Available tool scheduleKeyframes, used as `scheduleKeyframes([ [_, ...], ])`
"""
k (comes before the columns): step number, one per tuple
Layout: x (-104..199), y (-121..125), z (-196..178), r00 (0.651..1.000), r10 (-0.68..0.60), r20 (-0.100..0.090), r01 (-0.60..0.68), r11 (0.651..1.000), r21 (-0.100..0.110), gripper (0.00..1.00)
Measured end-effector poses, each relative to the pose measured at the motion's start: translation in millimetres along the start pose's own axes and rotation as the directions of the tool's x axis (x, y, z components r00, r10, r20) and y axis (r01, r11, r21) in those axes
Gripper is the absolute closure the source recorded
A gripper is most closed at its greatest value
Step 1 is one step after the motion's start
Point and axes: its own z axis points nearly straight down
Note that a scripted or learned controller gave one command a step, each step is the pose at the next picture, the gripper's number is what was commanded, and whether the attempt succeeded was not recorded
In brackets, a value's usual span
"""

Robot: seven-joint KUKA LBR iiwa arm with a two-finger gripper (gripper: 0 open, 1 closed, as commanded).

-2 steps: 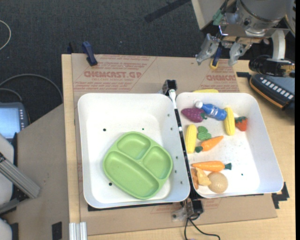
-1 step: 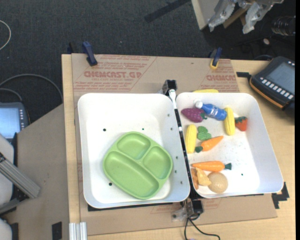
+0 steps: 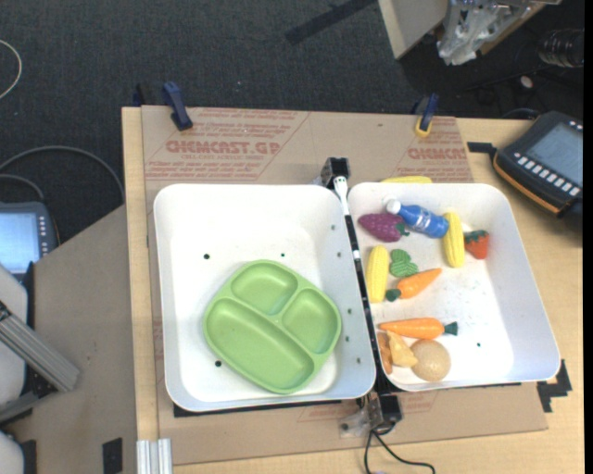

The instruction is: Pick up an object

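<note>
Fingers unreadable on gripper (image 3: 469, 37); left bin (image 3: 185, 218) holds green tray (image 3: 271, 326); right bin (image 3: 515, 287), toy food (image 3: 419, 280)

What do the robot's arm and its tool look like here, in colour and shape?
At the top edge a pale, boxy arm section shows, with flat faces. Beside it the tool looks like silvery metal, bright and irregular, with dark parts behind it. The picture is too blurred to tell markings or cables.

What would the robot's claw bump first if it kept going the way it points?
Probably the brown board near the yellow clamp, short of the right bin; the gripper hangs high, so depth is unclear.
</note>
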Motion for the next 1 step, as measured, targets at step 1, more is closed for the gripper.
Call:
scheduleKeyframes([
  [1, -72.8, -4.0, 148.7, 1.000, 0.011, 0.000, -0.011, 1.000, 0.024, 1.00],
])
